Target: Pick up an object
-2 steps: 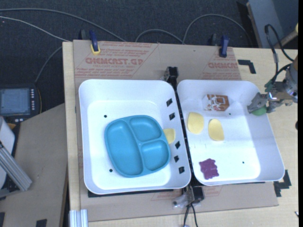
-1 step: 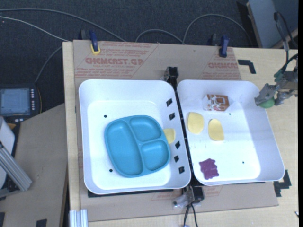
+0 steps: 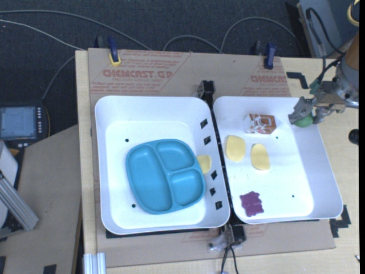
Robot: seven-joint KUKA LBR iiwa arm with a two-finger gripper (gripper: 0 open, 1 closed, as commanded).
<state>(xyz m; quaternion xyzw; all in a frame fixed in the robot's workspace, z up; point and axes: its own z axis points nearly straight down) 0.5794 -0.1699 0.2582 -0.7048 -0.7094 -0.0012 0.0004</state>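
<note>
My gripper [image 3: 303, 116] hangs over the far right rim of the right bin [image 3: 308, 170], reaching in from the right. A small green object [image 3: 301, 119] sits between its fingertips, and the fingers are shut on it. On the right bin's floor lie a brown and white packet [image 3: 261, 124], two pale yellow pieces [image 3: 235, 148] [image 3: 260, 157] and a purple piece [image 3: 251, 202]. All of these lie to the left of and below the gripper, apart from it.
The left bin [image 3: 114, 124] holds a blue divided tray [image 3: 165, 176] with a small yellow piece [image 3: 204, 163] at its right side. A black divider [image 3: 212, 147] runs between the bins. Clamps [image 3: 114, 55] [image 3: 269, 56] grip the board's far edge.
</note>
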